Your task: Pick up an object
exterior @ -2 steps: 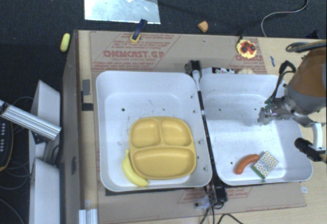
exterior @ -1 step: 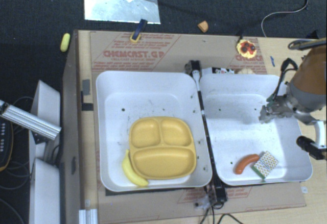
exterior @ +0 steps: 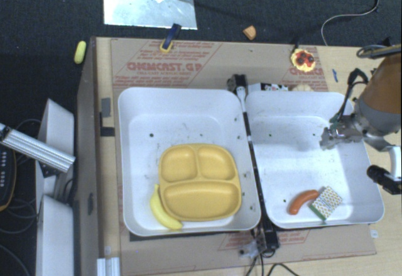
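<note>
Now, sausage (exterior: 303, 201): light, rubbery, I'd pinch mid-length;
box (exterior: 326, 203): touching it, stiff;
gripper (exterior: 331, 137): over right bin (exterior: 295, 122); opening: can't tell

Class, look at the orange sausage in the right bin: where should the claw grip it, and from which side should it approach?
Probably the sausage's middle, from straight above, fingers closing across its narrow width. It lies flat and slanted on the right bin's floor, and the green box crowds its right end, so the midsection looks freest.
</note>
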Motion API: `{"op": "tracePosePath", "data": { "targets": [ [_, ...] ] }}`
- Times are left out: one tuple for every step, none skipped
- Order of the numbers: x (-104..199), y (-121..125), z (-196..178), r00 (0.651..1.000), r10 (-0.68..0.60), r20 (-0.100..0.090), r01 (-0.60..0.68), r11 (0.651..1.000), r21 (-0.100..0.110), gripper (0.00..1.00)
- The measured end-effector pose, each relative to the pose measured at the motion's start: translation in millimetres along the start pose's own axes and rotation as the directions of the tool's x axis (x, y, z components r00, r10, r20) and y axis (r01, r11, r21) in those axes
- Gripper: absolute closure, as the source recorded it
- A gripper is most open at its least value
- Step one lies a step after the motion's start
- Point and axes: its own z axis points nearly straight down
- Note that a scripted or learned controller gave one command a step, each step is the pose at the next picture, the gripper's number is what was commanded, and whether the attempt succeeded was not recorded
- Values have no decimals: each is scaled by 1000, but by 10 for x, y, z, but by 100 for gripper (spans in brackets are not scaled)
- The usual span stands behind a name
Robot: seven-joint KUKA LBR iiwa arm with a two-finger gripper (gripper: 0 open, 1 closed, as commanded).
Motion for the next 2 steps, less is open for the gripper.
{"op": "tracePosePath", "data": {
  "targets": [
    [3,11,-106,1000,-3,-1,3,1000,-3,100],
    [6,22,-211,1000,-7,-1,7,1000,-5,100]
  ]
}}
